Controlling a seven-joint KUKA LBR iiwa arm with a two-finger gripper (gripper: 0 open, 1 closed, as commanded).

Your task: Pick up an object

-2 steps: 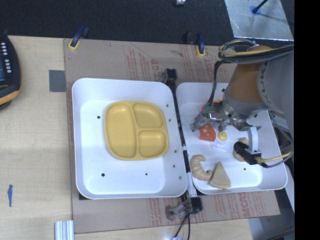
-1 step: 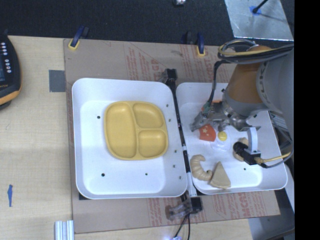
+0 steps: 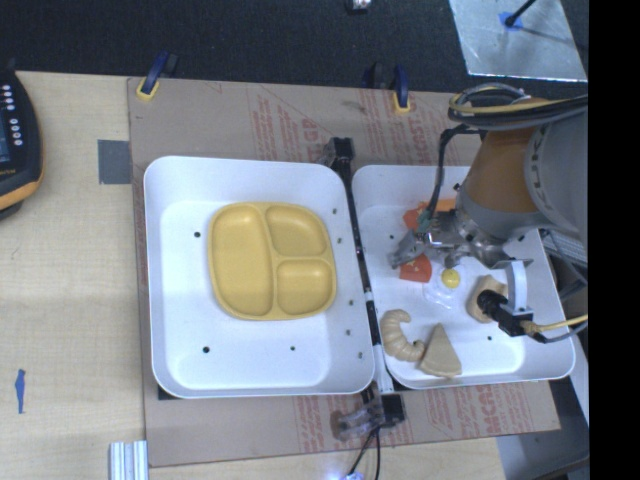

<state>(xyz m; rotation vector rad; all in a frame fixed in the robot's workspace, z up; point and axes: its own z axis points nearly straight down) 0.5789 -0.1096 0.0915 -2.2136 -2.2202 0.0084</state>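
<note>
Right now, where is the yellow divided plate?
The yellow divided plate lies flat in the middle of the left bin, across the divider from the right bin where the arm works.

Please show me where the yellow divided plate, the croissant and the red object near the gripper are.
yellow divided plate point(image 3: 271, 260): camera view, on the ridge between its compartments.
croissant point(image 3: 398, 334): camera view, on the middle of its curved body.
red object point(image 3: 417, 268): camera view, on its visible top face.
</note>
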